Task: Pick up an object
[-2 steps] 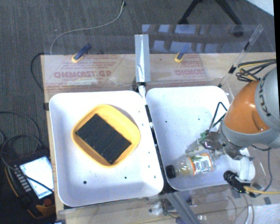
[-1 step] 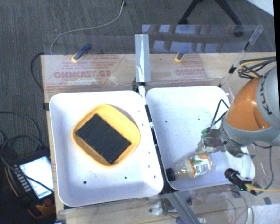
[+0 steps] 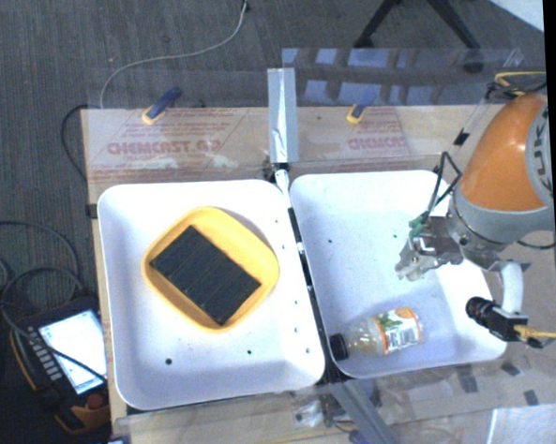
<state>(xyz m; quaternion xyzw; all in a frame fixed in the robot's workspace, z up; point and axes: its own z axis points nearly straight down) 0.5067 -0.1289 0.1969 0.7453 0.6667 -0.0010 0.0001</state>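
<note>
A small clear plastic bottle with an orange label and a black cap lies on its side near the front edge of the right bin. My gripper hangs over the right part of that bin, above and a little to the right of the bottle. The orange band of the arm rises behind it. A yellow dish with a dark square pad rests in the middle of the left bin.
A metal divider stands behind the seam between the bins. Blue and yellow clamps sit on the board at the back. A tablet and cables lie on the floor to the left.
</note>
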